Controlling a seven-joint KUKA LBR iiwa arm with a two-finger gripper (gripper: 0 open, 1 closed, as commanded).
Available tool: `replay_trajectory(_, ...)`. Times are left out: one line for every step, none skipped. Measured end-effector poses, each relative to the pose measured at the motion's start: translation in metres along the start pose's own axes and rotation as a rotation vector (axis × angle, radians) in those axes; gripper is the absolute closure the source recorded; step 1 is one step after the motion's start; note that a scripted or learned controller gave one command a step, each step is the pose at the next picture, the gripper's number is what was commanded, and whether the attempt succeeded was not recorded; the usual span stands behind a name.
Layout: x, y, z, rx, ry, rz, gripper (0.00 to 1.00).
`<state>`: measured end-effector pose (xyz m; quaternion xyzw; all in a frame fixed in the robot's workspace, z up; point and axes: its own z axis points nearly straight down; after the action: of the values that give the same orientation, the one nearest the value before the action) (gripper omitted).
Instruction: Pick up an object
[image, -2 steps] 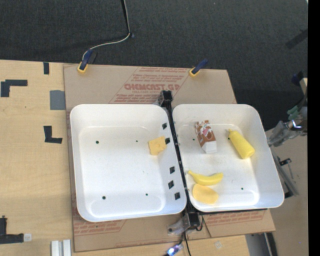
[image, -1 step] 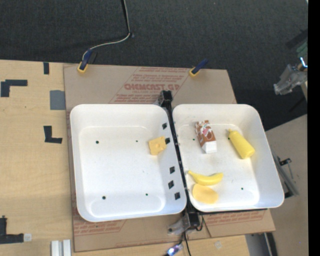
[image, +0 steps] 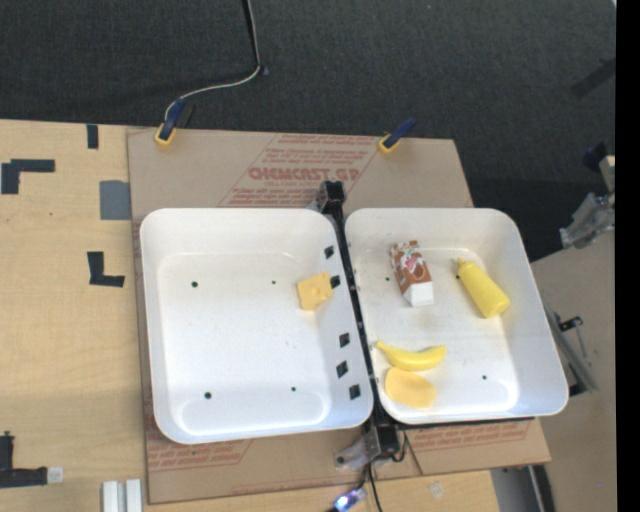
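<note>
In the left bin (image: 170, 330) a small yellow cheese wedge (image: 315, 292) lies near the right wall. The right bin (image: 530, 380) holds a brown-and-white carton (image: 411, 273) lying flat at the back. To the carton's right a yellow bottle (image: 483, 289) lies on its side. A banana (image: 411, 355) rests at the front left of that bin, with a flat round orange-yellow piece (image: 410, 388) just in front of it, touching or nearly touching.
Both bins sit on a cardboard sheet (image: 300, 170) held by two clamps (image: 168, 128) at its back edge. A black cable (image: 250, 50) runs over the dark floor behind. Grey metal parts (image: 590, 215) stand at the right edge, outside the bins.
</note>
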<state>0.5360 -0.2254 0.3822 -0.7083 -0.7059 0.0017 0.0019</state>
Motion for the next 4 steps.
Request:
replay_trajectory(0.011,-0.055,-0.159,-0.015,-0.005,-0.005,1.00)
replay_trajectory(0.062,-0.053,-0.153,-0.005,0.000,-0.008,1.00)
replay_trajectory(0.058,-0.053,-0.152,-0.005,-0.001,-0.003,1.00)
replay_trajectory(0.075,-0.053,-0.152,-0.005,-0.001,-0.004,1.00)
